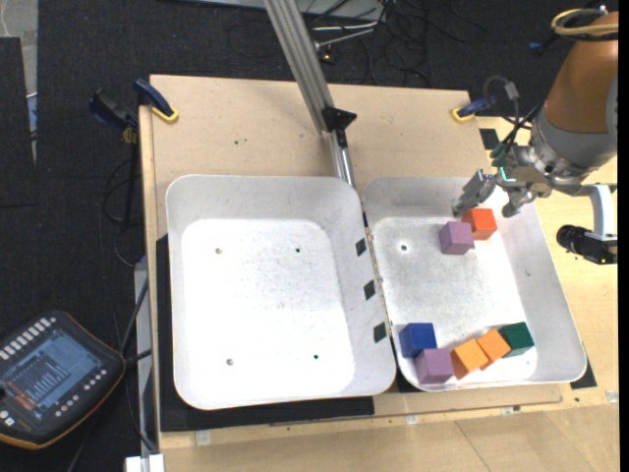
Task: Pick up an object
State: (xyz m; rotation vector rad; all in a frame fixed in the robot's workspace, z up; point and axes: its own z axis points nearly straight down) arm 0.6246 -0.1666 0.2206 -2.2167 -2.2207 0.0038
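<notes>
My gripper (pixel 489 205) hangs over the far part of the right bin (pixel 550 293) with its two fingers spread open. An orange cube (pixel 483 223) lies just below and between the fingertips, and I cannot tell whether they touch it. A purple cube (pixel 456 237) sits against the orange one on its left. Along the near edge of the same bin lie a blue cube (pixel 418 338), a second purple cube (pixel 435 365), a second orange cube (pixel 471 353) and a green cube (pixel 516 339).
The left bin (pixel 197 293) stands beside the right one on the wooden bench. A slanted metal rod (pixel 305 67) reaches down to the gap between the bins. Clamps sit at the bench's far corners.
</notes>
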